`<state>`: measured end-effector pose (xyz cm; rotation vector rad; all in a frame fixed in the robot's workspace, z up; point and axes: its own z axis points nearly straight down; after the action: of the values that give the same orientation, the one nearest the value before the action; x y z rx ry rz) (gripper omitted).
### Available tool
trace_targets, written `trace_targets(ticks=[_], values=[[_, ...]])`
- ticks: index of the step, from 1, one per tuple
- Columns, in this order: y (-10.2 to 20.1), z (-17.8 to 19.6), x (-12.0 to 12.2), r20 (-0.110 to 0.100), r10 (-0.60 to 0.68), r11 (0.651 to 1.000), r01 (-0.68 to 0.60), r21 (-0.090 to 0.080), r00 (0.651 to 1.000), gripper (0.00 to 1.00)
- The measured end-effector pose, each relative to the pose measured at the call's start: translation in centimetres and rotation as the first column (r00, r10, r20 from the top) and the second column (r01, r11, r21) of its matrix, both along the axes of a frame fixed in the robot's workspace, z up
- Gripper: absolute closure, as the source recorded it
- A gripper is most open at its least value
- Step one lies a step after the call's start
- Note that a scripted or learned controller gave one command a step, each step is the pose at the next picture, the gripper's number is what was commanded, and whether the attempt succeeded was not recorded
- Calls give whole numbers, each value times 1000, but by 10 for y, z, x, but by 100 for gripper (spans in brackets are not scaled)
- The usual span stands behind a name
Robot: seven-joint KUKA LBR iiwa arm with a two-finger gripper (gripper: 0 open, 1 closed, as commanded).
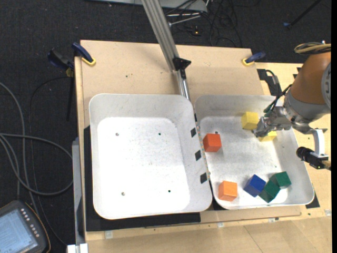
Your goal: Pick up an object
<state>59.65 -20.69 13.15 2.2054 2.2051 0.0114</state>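
A: Camera view, right bin point(295, 196). List contents and count.

B: Seven blocks, all apparently hard-edged cubes. Two yellow: one yellow block point(250, 120) near the bin's upper middle, a second yellow block point(269, 136) just beside it, partly covered by the end effector point(261, 132). Two orange: a red-orange block point(212, 142) near the left wall, a lighter orange block point(228, 190) at the lower left. One blue block point(256, 185), touching a dark green block point(270, 191), with a second green block point(283, 179) just beside that one.

A: End effector state?

B: It sits low over the second yellow block, close beside the first. Whether the fingers are apart or together cannot be determined; they are too small and dark to resolve. No block is visibly between them.

A: Obstructions?

B: The arm point(310, 88), grey with an orange band, enters from the right and overhangs the bin's right rim. The blue and green cluster lies well apart from the end effector.

A: Surroundings?

B: The left bin point(105, 109), white and speckled, adjoins the right bin. Both rest on a pale wooden surface point(131, 62). A metal pole point(160, 25) slants down toward the bins' junction.
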Motion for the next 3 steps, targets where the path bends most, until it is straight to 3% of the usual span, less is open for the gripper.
trace_targets(ticks=[1,3], values=[[-6,44,3,-16,2,1000,-2,9,1000,100],[-6,152,6,-13,4,1000,-3,8,1000,100]])
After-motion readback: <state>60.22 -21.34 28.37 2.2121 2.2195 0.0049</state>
